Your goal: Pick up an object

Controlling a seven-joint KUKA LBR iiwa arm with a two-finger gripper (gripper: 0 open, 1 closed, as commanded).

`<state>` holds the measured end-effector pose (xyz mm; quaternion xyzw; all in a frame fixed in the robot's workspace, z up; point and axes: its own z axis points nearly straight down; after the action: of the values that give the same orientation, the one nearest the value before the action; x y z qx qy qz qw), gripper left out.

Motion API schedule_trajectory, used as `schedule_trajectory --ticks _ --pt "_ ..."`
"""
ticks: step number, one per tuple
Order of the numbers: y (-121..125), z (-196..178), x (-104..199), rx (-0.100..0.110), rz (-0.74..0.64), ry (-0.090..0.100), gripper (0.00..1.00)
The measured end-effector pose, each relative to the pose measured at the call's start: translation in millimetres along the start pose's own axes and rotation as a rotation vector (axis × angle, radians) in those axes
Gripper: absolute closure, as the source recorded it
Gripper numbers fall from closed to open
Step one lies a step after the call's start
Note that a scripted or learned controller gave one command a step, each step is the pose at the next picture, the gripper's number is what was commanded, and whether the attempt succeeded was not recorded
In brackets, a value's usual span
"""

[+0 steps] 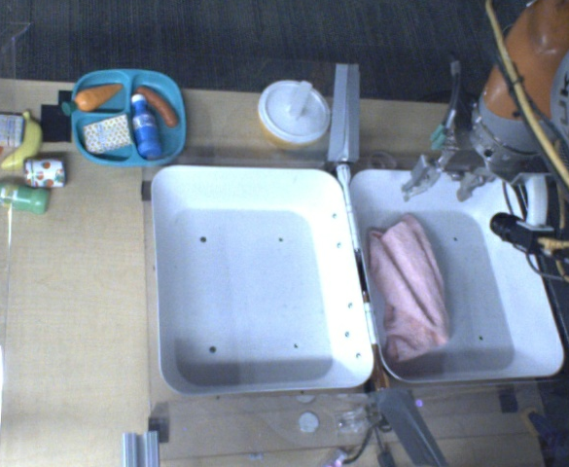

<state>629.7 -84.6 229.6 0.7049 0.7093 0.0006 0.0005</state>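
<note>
Pink cloth lies bunched in right bin; fingers spread, ungrasping.

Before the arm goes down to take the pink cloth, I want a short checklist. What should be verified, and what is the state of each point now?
1. Target present: pink cloth lies bunched in the right bin, against its left wall. Ok.
2. Nothing on top of the cloth. Ok.
3. Tool above the cloth: it hangs over the bin's far rim, beyond the cloth. Not ok.
4. Tool free of any object: nothing seen between its fingers. Ok.
5. Fingers spread enough for the cloth: they look apart. Ok.
6. Cables at the right kept out of the bin: cannot tell.
</note>
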Motion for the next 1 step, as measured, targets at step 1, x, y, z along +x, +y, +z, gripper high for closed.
schedule_trajectory --ticks 1 --pt "-17.1 118.9 -65.5 0.002 0.09 -0.001 0.0"
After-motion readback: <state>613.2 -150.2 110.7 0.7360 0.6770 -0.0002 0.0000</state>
